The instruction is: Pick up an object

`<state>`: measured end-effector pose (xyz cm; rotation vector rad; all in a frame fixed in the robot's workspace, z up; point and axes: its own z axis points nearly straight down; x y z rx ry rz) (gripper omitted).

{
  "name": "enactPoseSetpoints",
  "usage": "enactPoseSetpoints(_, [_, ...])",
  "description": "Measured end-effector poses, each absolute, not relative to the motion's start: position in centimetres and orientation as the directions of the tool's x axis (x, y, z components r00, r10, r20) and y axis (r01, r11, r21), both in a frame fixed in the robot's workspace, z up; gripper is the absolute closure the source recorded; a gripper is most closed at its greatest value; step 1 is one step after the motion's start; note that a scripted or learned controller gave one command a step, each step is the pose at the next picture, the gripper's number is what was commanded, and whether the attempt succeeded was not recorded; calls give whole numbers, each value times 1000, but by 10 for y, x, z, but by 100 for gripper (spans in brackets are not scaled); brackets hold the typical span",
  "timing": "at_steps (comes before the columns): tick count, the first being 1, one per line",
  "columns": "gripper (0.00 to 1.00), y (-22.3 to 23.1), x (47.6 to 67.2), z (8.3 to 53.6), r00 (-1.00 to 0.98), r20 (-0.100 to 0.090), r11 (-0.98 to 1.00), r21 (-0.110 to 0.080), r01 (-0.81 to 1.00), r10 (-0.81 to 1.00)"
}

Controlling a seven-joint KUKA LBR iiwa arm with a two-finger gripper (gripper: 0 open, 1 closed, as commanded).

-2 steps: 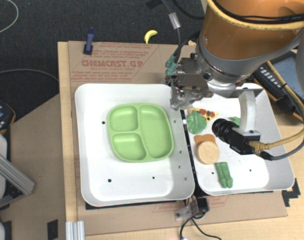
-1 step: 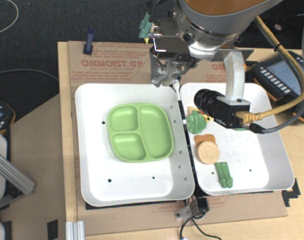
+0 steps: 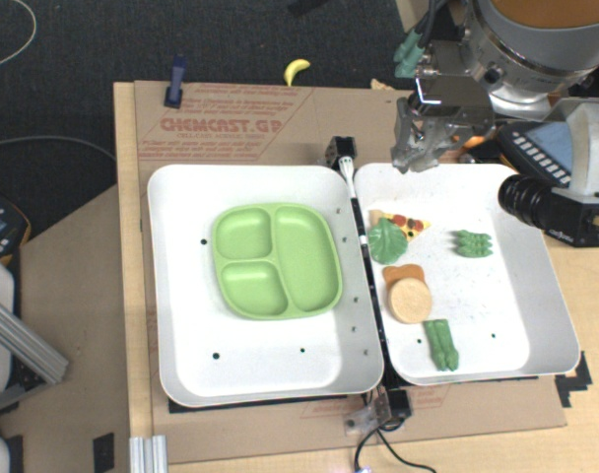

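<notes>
The objects to pick lie in the right bin [image 3: 536, 274]: a toy pizza slice [image 3: 408, 225] touches a green leafy toy [image 3: 386, 243] near the bin's far left. Just nearer, a round tan piece [image 3: 411, 301] leans on an orange piece [image 3: 402, 275]. A green pod-like toy [image 3: 441, 346] lies by the near rim. Another knobbly green toy [image 3: 472, 244] sits apart to the right.

The gripper [image 3: 416, 158] hangs over the far left corner of this bin, beyond the pizza slice and touching none of the toys. Whether it is open or closed cannot be told, and nothing shows in its grasp.

The left bin [image 3: 181, 264] holds a green divided plate [image 3: 277, 261], lying flat near its middle. A black clamp [image 3: 340, 151] sits at the far end of the seam between the bins.

Both bins rest on a cardboard sheet [image 3: 221, 126] with red print, laid on a pale wooden surface [image 3: 107, 235]. A blue clip [image 3: 174, 84] sits at the sheet's far edge. A small yellow banana [image 3: 297, 70] lies just beyond, on dark carpet [image 3: 83, 57].
</notes>
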<state>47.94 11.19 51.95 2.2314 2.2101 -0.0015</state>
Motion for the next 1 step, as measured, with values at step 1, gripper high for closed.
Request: enactPoseSetpoints(1, [100, 116, 479, 487, 1, -2, -1, -5, 1000, 1000])
